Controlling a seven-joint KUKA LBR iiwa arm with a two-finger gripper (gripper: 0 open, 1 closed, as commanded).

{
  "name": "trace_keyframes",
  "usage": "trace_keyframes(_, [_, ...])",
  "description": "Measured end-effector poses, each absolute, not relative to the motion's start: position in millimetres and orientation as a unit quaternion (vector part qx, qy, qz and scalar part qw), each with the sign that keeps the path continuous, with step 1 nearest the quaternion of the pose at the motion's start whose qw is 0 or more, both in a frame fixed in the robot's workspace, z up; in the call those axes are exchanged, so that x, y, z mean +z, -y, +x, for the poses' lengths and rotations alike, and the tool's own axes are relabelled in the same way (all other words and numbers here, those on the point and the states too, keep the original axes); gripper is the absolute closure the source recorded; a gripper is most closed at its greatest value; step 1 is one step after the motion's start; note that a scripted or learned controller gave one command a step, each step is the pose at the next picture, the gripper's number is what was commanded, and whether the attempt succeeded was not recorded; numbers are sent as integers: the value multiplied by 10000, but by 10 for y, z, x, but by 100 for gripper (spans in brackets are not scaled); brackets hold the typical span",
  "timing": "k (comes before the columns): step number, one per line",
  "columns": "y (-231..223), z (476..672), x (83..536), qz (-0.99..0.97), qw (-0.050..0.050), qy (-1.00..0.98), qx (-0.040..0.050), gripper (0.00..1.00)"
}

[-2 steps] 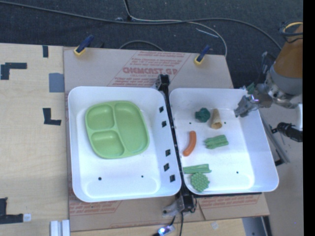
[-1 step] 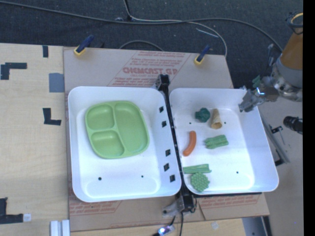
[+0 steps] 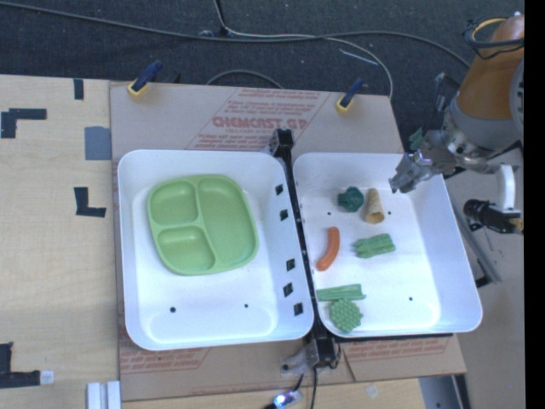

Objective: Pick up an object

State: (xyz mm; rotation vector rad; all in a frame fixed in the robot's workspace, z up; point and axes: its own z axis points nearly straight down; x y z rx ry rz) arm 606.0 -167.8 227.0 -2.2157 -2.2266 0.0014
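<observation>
Gripper [image 3: 407, 177] over right bin [image 3: 443, 254] rim, too blurred to judge its state; arm cut off at right

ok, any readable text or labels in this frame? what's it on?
"CHEMCAST GP": red print on the brown sheet under the bins, roughly legible; exact letters uncertain.
Smaller red lines above and below it on the same sheet: too blurred to read.
Red print on the sheet's front edge below the left bin: too small to read.
Black marks on the wooden bench at left: shapes, not letters.
Nothing legible on the bins, tray or toys.
</observation>
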Motion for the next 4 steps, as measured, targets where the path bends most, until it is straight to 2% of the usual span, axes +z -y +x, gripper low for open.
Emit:
trace_keyframes(2, [551, 6174, 2141, -7046, 12, 7096, 0, 100])
trace_keyframes(4, [-632, 6374, 2139, -7045, 10, 7097, -3, 100])
